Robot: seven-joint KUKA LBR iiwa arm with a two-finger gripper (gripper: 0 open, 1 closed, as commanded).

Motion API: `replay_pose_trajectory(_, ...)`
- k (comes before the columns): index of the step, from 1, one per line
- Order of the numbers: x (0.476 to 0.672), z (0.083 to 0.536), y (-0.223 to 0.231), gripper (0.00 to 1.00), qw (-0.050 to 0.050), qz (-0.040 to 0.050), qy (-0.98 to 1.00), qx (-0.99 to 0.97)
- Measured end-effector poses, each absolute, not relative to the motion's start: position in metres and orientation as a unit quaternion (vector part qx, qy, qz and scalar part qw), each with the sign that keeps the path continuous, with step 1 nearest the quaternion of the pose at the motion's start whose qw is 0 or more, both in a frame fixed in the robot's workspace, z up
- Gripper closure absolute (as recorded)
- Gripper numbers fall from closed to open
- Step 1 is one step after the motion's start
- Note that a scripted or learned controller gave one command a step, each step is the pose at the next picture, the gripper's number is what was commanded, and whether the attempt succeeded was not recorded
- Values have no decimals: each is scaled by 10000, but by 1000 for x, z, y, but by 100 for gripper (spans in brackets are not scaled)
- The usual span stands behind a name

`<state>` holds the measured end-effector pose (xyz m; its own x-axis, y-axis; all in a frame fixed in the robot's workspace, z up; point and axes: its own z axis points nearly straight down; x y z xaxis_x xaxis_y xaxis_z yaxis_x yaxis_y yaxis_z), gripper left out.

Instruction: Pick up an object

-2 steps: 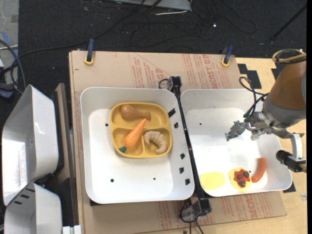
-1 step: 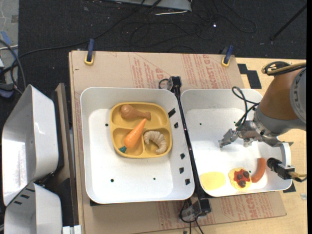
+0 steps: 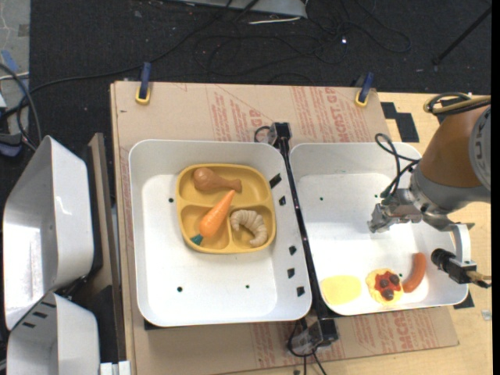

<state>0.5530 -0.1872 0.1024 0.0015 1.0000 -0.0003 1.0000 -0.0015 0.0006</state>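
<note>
**A:** Where is the arm in the camera view?

**B:** It reaches in from the right over the right bin [image 3: 328, 166]. The gripper [image 3: 380, 219] hangs low above bare bin floor, and I cannot tell its state from this angle.

**A:** And things to pick?

**B:** Along the near edge of the right bin lie a flat yellow piece [image 3: 341, 289], a small pizza-like toy [image 3: 385, 283] and a sausage [image 3: 415, 273], all apart from the gripper. The left bin [image 3: 156, 287] holds a yellow divided plate [image 3: 186, 180] with a drumstick [image 3: 216, 180], a carrot [image 3: 216, 215] and a pale shrimp-like toy [image 3: 250, 225].

**A:** The worktop [image 3: 234, 104]?

**B:** Brown board, clamps [image 3: 143, 84] at the back edge.
</note>
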Motion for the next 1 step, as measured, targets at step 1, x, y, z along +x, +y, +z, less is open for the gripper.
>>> replay_pose_trajectory(1,554,166,-189,100,25,11,7079,7063)
